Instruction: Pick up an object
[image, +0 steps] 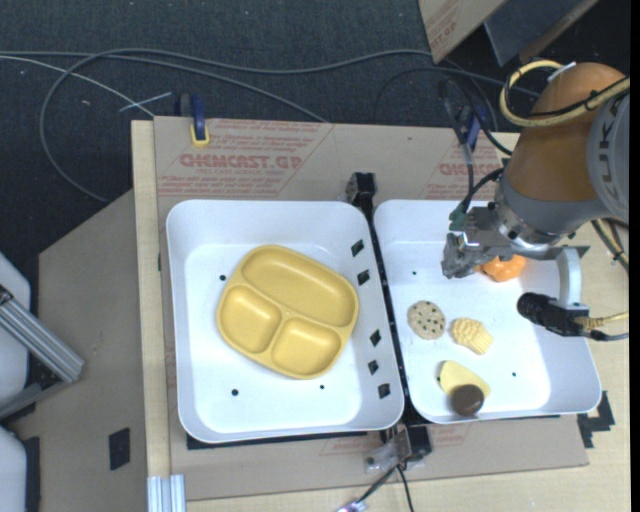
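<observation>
I'm hovering my gripper (462, 258) beside the orange piece (503, 267) | finger state: can't tell | probably light, smooth, slippery; I'm judging its sides the best hold

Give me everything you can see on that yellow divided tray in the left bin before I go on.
The yellow tray is a rounded, glossy, plastic-looking dish with three compartments: one long one along its upper side and two smaller ones below. All three look empty. It lies flat and right way up, turned at an angle, near the middle of the left bin, resting on the bin floor. Nothing else touches it; the gripper is over the right bin.
</observation>
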